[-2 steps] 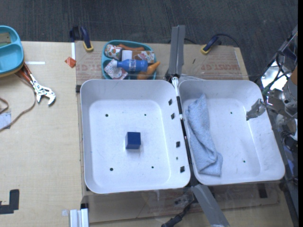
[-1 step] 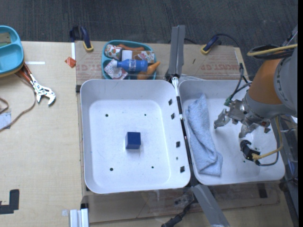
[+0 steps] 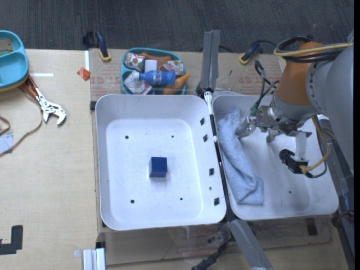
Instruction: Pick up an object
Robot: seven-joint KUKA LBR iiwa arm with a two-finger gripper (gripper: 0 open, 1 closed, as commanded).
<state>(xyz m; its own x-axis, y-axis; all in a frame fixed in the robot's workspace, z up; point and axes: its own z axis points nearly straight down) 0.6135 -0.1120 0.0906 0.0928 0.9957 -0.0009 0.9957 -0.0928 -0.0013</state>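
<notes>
A small blue cube (image 3: 158, 167) lies near the middle of the left bin (image 3: 112, 207). A crumpled pale blue-grey cloth (image 3: 236, 159) stretches along the left side of the right bin (image 3: 315, 204). My gripper (image 3: 259, 133) hangs low over the upper part of the right bin, just right of the cloth's top end. Its fingers stand apart with nothing between them, and the left fingertip (image 3: 245, 130) is at the cloth's edge. The orange band (image 3: 297, 83) sits above the wrist.
A teal tray (image 3: 130, 61) of small packaged items stands behind the left bin. A wrench (image 3: 48, 108) and a blue dish (image 3: 11, 58) lie on the wooden bench at far left. A black cable end (image 3: 288, 159) dangles from the arm over the right bin.
</notes>
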